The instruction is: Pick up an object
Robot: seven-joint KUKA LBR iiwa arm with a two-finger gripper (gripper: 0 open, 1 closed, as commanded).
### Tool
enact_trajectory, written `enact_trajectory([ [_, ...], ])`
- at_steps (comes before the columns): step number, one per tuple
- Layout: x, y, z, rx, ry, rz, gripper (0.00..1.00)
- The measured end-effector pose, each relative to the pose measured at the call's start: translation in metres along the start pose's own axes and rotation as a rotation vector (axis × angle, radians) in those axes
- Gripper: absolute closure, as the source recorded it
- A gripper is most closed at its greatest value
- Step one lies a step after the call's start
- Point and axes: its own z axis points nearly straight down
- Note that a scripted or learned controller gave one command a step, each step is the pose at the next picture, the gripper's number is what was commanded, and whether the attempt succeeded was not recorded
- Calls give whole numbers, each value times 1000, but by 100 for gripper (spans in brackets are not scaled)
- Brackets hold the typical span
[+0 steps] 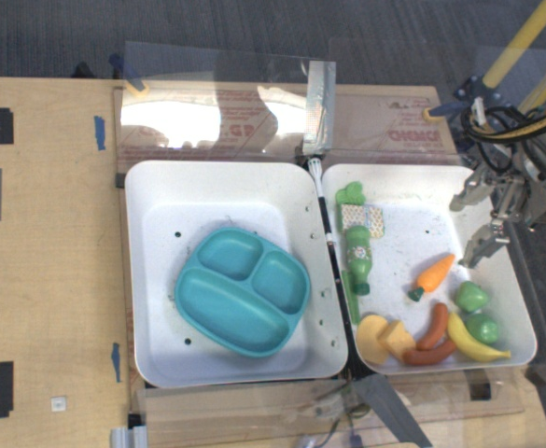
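The right bin (405, 197) holds toy food. A green bottle (357, 252) lies along its left wall beside a small patterned packet (362, 218). An orange carrot (435, 274) lies near the middle. Two green pieces (471, 297) (484, 329), a yellow banana (474, 340), a red-brown sausage (433, 338) and a yellow-orange chunk (378, 336) crowd the front right corner. My gripper (476, 222) hangs over the bin's right side, just up and right of the carrot. It is open, with nothing between its fingers.
The left bin (151, 250) carries a teal divided plate (245, 292). A clear wall with a taped post (319, 110) stands behind both bins. Cables and a yellow bar (525, 35) are at the upper right.
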Motion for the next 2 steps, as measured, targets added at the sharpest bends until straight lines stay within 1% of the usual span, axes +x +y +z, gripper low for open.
enact_trajectory([
  [1, -17, -23, 122, -1, 13, -76, 0],
  [2, 1, -51, 203, 1, -6, -9, 0],
])
